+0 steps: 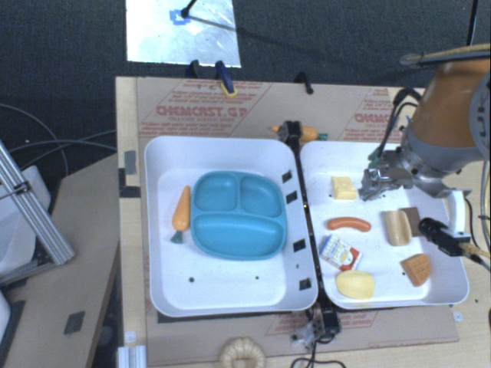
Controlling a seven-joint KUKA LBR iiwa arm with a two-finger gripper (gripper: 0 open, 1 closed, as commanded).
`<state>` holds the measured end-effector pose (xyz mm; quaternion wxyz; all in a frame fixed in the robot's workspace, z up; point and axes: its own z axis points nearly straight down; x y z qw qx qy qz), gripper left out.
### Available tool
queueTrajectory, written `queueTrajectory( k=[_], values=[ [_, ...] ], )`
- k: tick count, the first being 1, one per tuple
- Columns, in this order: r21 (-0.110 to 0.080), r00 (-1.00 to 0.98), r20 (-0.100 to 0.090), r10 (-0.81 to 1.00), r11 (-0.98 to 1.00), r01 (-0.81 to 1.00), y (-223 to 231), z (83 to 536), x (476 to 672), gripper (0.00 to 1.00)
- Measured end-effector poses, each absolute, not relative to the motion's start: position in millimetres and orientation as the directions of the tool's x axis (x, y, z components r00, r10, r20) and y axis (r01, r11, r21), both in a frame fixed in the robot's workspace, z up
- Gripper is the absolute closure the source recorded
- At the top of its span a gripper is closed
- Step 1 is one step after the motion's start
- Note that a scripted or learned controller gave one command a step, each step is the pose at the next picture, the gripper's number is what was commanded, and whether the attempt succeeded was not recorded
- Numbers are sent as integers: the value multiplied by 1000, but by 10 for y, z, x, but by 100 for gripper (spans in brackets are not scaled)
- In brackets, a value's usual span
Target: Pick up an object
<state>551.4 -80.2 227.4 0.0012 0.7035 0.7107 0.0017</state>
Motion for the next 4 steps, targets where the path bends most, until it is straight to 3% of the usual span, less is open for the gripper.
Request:
queueTrajectory(
  k=[2,3,4],
  values=[
    [4,-7,0,1000,7,1000,89,2193,6053,100],
    [4,-7,1,1000,7,1000,413,2177,6220,100],
    [2,-7,1,1000,7,1000,356,2344,6293,100]
  ],
)
